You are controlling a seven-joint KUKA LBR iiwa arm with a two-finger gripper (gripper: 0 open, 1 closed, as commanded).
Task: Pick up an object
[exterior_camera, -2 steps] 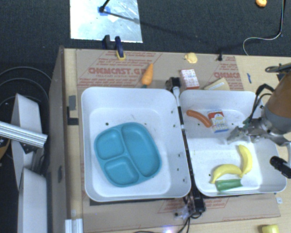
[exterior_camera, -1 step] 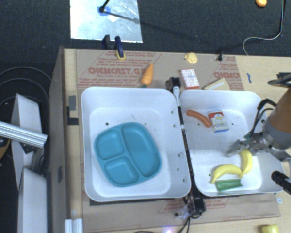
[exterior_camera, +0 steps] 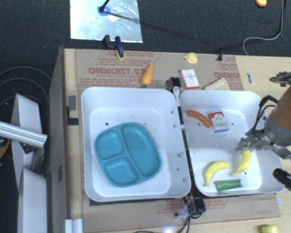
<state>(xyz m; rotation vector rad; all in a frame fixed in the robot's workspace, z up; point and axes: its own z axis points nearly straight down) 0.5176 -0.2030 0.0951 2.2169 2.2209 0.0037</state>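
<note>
You see the gripper (exterior_camera: 246, 146) low in the right bin (exterior_camera: 208, 144), just above a banana (exterior_camera: 243, 162) (its grasp state you cannot tell).

I am working under even, fairly bright overhead light; the two white bins (exterior_camera: 136, 106) are glaring slightly, and the foil sheet (exterior_camera: 105, 12) is shining. Shadows are lying soft and short. The picture is looking mildly grainy, with small things blurring toward the edges.
</note>
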